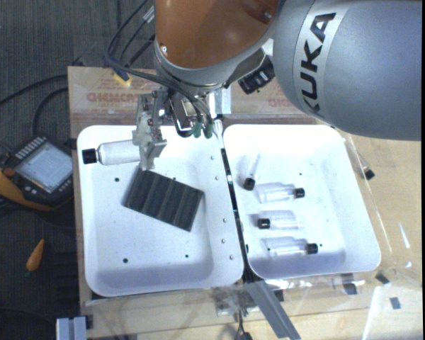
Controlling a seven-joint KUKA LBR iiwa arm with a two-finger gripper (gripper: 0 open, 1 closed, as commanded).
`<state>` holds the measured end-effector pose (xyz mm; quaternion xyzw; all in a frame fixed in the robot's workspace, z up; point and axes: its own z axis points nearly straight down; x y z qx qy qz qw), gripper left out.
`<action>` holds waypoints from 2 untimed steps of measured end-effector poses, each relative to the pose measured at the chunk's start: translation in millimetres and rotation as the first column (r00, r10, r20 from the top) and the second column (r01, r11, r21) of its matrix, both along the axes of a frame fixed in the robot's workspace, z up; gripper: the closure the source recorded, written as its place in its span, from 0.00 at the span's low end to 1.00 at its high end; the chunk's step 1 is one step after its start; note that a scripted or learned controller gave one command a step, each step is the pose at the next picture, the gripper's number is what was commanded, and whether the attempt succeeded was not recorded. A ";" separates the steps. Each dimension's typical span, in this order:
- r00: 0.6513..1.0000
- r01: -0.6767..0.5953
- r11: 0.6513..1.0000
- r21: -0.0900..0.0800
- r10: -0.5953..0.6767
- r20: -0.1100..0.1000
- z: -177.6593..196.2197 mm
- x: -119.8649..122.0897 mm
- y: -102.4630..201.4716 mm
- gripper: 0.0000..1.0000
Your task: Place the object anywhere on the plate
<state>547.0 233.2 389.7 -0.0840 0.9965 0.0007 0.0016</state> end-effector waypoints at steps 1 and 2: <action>0.912 -0.410 0.912 0.000 0.410 0.002 45.2 47.4 0.3 1.00; 0.757 -0.654 0.757 0.000 0.654 0.003 44.7 121.9 0.6 1.00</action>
